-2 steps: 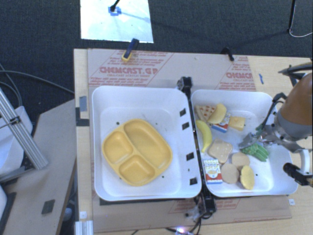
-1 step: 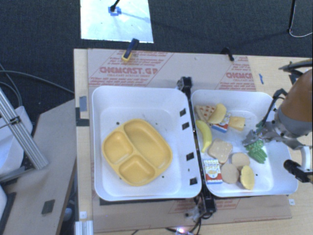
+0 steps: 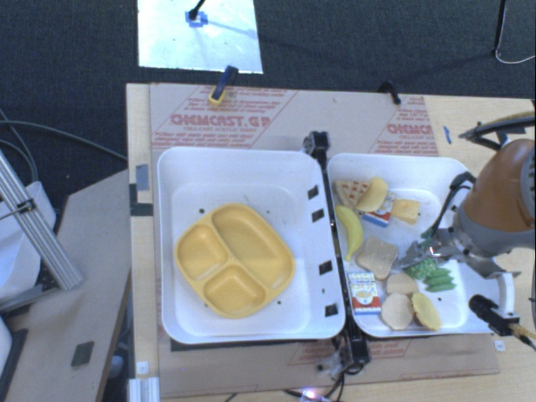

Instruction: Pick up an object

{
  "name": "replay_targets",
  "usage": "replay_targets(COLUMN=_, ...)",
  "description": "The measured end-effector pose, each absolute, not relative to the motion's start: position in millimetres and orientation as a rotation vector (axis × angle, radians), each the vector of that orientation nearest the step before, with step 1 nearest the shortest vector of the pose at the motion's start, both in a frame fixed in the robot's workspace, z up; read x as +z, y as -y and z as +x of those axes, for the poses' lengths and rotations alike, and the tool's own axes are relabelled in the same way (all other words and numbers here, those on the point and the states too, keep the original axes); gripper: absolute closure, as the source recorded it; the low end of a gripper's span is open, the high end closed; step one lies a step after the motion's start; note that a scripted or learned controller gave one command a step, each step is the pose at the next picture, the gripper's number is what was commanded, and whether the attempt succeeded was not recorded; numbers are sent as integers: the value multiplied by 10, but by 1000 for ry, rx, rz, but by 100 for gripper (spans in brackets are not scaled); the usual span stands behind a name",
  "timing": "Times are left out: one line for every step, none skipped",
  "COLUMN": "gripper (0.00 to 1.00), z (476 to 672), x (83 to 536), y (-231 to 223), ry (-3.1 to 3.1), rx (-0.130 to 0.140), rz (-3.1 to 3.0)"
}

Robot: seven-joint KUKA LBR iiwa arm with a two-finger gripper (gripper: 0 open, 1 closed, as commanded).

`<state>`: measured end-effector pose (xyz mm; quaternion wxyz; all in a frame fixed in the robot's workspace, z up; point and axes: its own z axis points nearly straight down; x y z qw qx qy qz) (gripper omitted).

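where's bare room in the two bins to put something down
Left bin: bare floor all round the yellow tray, widest between its back wall and the tray. Right bin: crowded with toy food from the banana to the green beans, where the gripper sits.

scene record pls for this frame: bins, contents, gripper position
left bin: yellow divided tray
right bin: banana, slice of bread, green pea pods, small carton, other toy food
gripper: low in the right bin, over the pea pods, beside the bread
arm: enters from the right
held: nothing seen between the fingers
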<state>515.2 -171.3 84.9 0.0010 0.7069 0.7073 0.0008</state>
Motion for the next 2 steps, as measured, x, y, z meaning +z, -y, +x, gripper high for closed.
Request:
replay_targets(gripper=100, z=5302, x=2083, y=908, ry=-2230, rx=16, rz=2200)
replay_targets(gripper=100, z=5186, x=2426, y=201, ry=-2234, rx=9, rz=2206)
